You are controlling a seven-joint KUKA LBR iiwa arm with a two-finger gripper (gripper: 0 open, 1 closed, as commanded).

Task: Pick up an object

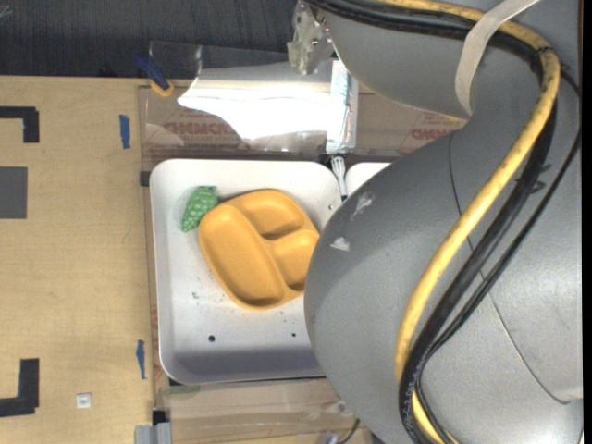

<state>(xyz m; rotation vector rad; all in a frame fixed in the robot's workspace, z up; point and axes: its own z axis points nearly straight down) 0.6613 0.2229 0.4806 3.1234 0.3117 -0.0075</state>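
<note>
Yellow object [256, 246] and green object [197, 207] share left bin [176, 340].

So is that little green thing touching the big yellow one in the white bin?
Touching. The camera view shows the green object pressed against the upper left edge of the yellow object, with no strip of white bin visible between them.

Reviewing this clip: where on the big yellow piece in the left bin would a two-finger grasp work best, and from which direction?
Probably from above, across the raised lobe of the yellow object nearest the small green object. It lies flat and broad in the white bin, too wide to span whole; the groove between its lobes gives one finger a seat.
</note>
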